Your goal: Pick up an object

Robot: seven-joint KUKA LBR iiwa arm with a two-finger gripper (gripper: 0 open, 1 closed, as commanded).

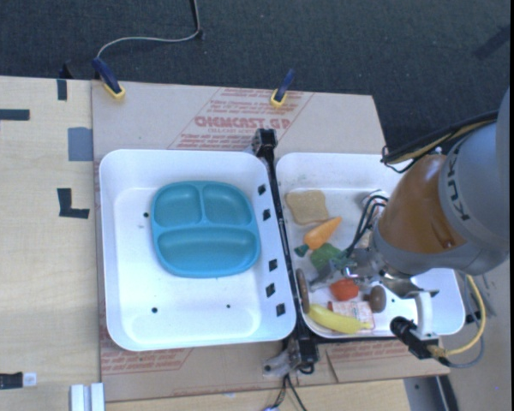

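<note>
Red tomato [344,288] lies just beside the claw [356,274].

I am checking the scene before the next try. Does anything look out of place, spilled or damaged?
Nothing stands out. The blue divided plate lies flat in the left bin. The toy food, such as the banana, the carrot and the bread slice, lies loose but inside the right bin, under the arm.

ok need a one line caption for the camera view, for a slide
KUKA arm reaches over the right bin of toy food, banana and carrot included; blue divided plate in the left bin.
</note>
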